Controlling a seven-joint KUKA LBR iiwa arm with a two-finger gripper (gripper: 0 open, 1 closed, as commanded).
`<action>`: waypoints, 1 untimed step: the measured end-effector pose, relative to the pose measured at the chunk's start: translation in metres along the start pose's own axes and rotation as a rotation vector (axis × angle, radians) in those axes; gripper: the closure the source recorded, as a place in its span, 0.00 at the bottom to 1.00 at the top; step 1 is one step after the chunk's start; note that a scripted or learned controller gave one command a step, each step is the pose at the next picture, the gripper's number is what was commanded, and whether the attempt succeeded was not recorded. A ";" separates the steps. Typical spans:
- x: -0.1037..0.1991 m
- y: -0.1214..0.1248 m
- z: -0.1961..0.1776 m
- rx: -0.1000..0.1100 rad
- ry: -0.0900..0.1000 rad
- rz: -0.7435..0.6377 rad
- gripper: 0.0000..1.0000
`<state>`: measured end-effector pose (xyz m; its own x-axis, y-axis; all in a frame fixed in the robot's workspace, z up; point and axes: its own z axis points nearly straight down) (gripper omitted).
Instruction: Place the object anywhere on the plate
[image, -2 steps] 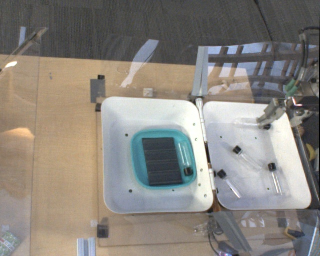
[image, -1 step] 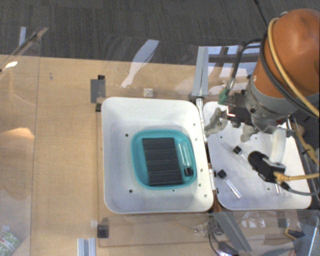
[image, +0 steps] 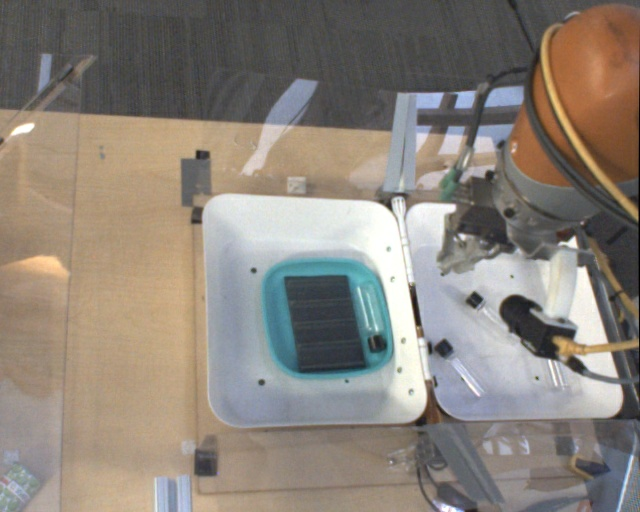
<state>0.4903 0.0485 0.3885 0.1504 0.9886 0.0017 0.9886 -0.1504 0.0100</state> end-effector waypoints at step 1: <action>0.083 -0.010 0.139 0.009 -0.001 0.035 1.00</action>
<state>0.4944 0.1319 0.2496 0.1852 0.9827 0.0005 0.9827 -0.1852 0.0009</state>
